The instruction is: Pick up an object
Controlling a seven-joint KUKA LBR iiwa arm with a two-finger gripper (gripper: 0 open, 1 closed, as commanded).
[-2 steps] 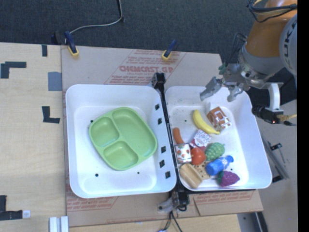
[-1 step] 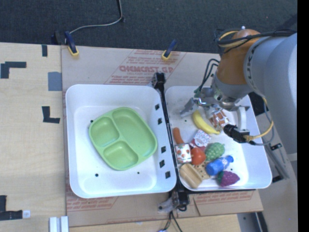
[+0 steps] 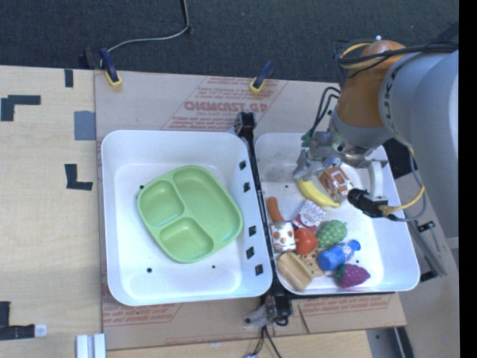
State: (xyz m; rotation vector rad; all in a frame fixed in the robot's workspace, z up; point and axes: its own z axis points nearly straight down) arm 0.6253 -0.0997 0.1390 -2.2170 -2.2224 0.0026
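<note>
Nearest the camera in the right bin (image 3: 399,271), a toy heap: a tan bread piece (image 3: 293,270) at the near left, a purple grape bunch (image 3: 352,275) at the near right, and a blue toy (image 3: 333,256) between and just behind them. Moving back, a red tomato (image 3: 305,240) sits against a small white cup (image 3: 282,235) on its left, with a bumpy green fruit (image 3: 332,232) on its right. A white packet (image 3: 311,215) lies just beyond, and an orange sausage (image 3: 273,208) hugs the bin's left wall. Further in, a yellow banana (image 3: 318,194) lies at a slant, touching an orange-and-white packet (image 3: 335,182) on its right.

Over in the left bin (image 3: 119,222), a green divided plate (image 3: 189,212) sits on its own, tilted.

And there's the arm, coming in from the right, orange band above the wrist, pincer (image 3: 311,162) down over the far part of the right bin, just behind the banana. How wide it stands, I cannot tell from here, and nothing shows in its grip.

Beyond the bins, brown cardboard (image 3: 171,107) covers the worktop (image 3: 45,200), clamped at its far edge.
</note>
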